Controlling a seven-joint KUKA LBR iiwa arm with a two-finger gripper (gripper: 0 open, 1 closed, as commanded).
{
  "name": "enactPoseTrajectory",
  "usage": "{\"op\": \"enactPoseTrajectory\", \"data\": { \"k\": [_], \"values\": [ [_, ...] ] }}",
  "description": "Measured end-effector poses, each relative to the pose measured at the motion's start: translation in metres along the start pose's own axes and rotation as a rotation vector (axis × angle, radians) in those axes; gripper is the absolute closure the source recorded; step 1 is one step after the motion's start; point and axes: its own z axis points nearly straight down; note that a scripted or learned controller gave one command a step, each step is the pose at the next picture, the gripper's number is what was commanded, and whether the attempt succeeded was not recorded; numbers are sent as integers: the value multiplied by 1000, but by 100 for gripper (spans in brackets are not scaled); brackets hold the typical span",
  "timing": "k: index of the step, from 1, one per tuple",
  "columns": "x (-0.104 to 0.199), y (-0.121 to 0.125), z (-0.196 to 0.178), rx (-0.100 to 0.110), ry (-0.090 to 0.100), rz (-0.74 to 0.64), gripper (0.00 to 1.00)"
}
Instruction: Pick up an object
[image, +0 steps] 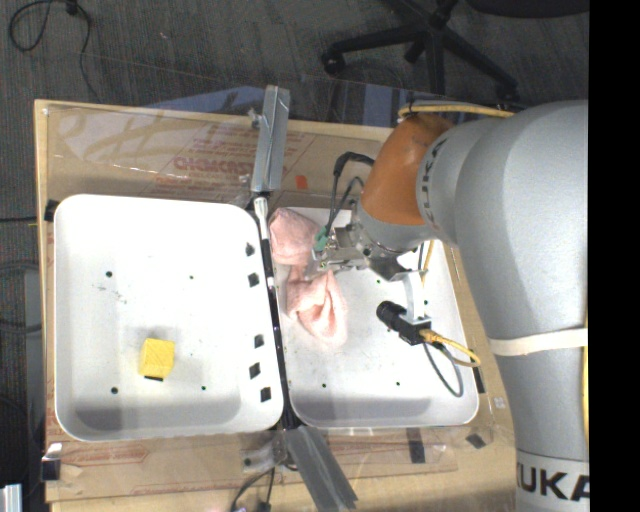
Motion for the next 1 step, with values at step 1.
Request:
{"op": "enactPoseTrajectory", "data": {
  "k": [1],
  "values": [
    [43, 30, -90, -1, 0, -69, 100]
  ]
}}
